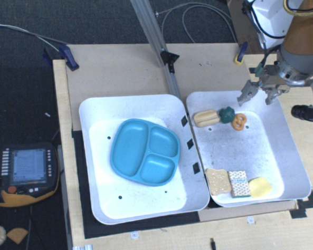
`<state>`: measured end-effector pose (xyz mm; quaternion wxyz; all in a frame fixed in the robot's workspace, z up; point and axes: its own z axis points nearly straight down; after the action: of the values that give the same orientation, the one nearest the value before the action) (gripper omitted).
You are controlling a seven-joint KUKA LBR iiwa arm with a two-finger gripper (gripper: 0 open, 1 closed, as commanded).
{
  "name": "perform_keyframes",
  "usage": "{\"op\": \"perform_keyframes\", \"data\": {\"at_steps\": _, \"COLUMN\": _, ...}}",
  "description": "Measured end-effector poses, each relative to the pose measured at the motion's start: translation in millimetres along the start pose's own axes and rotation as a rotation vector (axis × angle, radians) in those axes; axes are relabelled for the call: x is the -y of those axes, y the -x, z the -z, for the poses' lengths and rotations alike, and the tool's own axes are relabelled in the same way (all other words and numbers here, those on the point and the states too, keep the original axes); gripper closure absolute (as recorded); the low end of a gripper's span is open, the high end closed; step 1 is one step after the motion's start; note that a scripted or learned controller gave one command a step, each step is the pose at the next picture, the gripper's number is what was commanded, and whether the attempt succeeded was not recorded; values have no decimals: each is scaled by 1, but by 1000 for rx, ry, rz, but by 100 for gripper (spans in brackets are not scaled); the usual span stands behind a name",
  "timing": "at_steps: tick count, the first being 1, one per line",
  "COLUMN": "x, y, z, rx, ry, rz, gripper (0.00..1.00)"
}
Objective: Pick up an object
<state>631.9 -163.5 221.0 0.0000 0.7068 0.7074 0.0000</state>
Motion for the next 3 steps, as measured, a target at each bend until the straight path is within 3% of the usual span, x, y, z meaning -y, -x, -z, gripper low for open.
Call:
{"op": "perform_keyframes", "data": {"at_steps": 2, "x": 5, "y": -4, "z": -105, "rx": -2, "ry": -6, "rz": 1, "gripper": 0}}
{"op": "perform_keyframes", "data": {"at_steps": 3, "x": 5, "y": -5, "z": -138, "rx": -1, "ry": -4, "rz": 0, "gripper": 0}}
